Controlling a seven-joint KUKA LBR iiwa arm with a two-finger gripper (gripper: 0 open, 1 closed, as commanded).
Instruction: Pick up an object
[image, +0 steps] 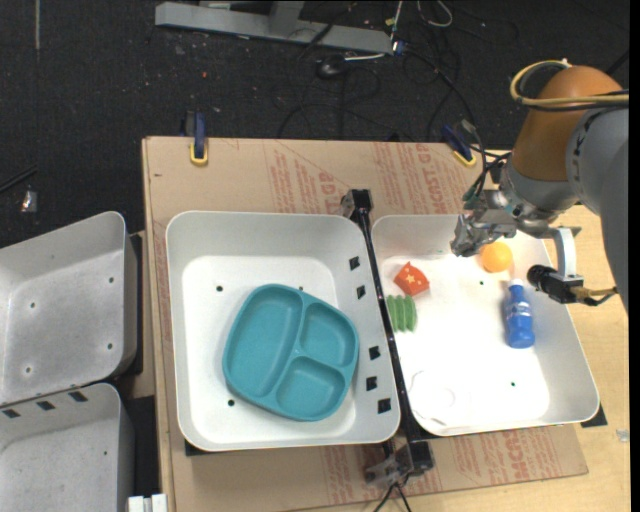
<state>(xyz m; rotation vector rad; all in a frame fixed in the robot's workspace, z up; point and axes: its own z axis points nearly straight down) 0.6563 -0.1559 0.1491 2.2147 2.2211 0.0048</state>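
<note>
Camera view: gripper (470, 240) low over the right bin (560, 400), near its far rim. Jaw opening cannot be made out; nothing visibly between the fingers. Orange ball (495, 258) lies just right of the jaws, close beside them. Red piece (411, 279) sits left and nearer the camera, green piece (402, 313) beyond it. Blue bottle (518, 316) lies right of and below the jaws. Teal divided tray (290, 352) rests in the left bin (200, 260), well apart.

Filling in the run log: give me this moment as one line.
gripper over right bin, beside orange ball | nothing seen held | red block, green item, blue bottle in right bin | teal tray in left bin
</note>
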